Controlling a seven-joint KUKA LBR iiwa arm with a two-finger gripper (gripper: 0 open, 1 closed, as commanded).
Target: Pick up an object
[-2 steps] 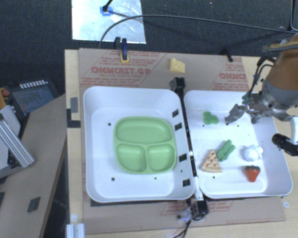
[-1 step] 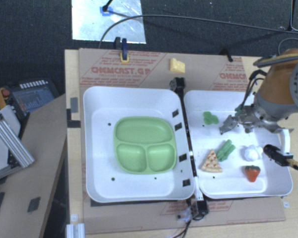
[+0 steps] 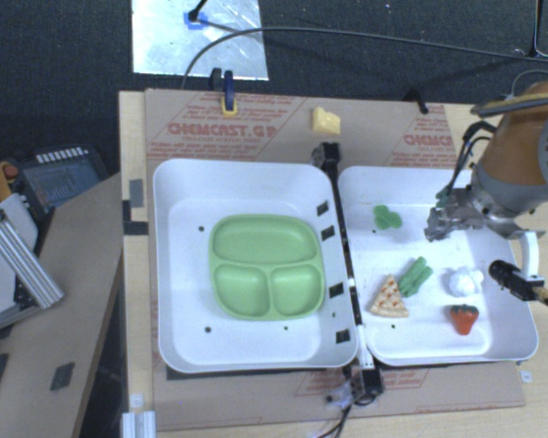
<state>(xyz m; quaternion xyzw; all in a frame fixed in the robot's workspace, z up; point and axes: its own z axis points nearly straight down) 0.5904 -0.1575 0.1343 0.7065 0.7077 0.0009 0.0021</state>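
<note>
The right bin [image 3: 402,185] holds several toy foods: a small green leafy piece [image 3: 386,216], a green pod-like piece [image 3: 415,276], a pizza slice [image 3: 388,298], a white lumpy piece [image 3: 460,282] and a red strawberry [image 3: 463,318]. My gripper [image 3: 441,224] hangs over the right bin's upper right part, to the right of the leafy piece and above the white piece. Nothing shows between its fingers.
The left bin [image 3: 178,199] holds a green divided plate [image 3: 262,265]. A yellow block [image 3: 326,120] lies on the cardboard behind the bins. A black clip-lined divider [image 3: 336,245] separates the bins. Grey equipment [image 3: 64,179] stands off the bench at left.
</note>
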